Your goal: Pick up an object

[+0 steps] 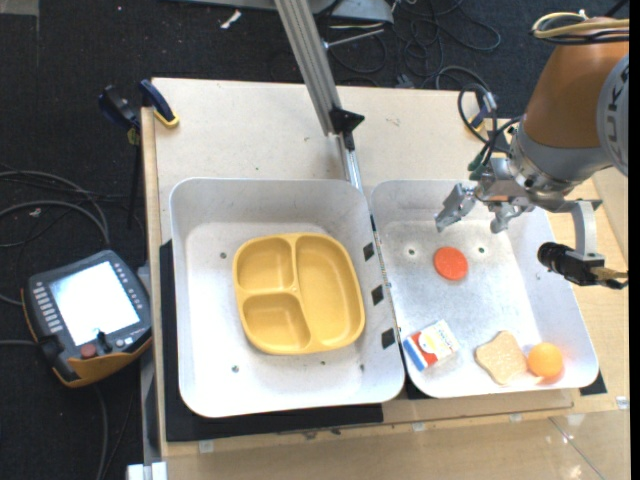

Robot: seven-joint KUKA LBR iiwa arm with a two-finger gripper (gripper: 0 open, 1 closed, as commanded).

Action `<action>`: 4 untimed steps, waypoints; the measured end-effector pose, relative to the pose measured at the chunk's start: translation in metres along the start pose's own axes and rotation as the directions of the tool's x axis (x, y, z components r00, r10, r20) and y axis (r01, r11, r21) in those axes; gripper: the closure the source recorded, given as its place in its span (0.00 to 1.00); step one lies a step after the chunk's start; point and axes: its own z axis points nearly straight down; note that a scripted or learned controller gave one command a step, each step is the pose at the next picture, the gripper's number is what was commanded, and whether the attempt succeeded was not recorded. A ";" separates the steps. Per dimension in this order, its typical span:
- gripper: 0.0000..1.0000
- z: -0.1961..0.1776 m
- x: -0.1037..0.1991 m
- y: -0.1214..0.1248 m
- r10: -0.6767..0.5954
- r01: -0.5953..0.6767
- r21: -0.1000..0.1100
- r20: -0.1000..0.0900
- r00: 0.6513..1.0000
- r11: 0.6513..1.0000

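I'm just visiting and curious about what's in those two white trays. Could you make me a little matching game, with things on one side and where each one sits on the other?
Things:
1. yellow divided plate
2. red-orange disc
3. small carton
4. orange ball

Places:
A. right bin, near front right corner
B. left bin, middle
C. right bin, front left
D. right bin, just below the gripper

Pairs: 1-B, 2-D, 3-C, 4-A

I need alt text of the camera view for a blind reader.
The open claw hangs above the right bin, which holds an orange disc, carton, bread slice and orange. The left bin holds a yellow divided plate.
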 end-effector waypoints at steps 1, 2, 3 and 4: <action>0.00 0.000 0.000 0.000 0.001 -0.001 0.000 0.000 1.000 1.000; 0.00 0.063 0.004 0.003 0.002 -0.002 0.006 0.000 1.000 1.000; 0.00 0.124 -0.001 -0.003 0.004 -0.004 0.007 0.000 1.000 1.000; 0.00 0.138 -0.001 -0.001 0.002 -0.002 -0.005 0.002 1.000 1.000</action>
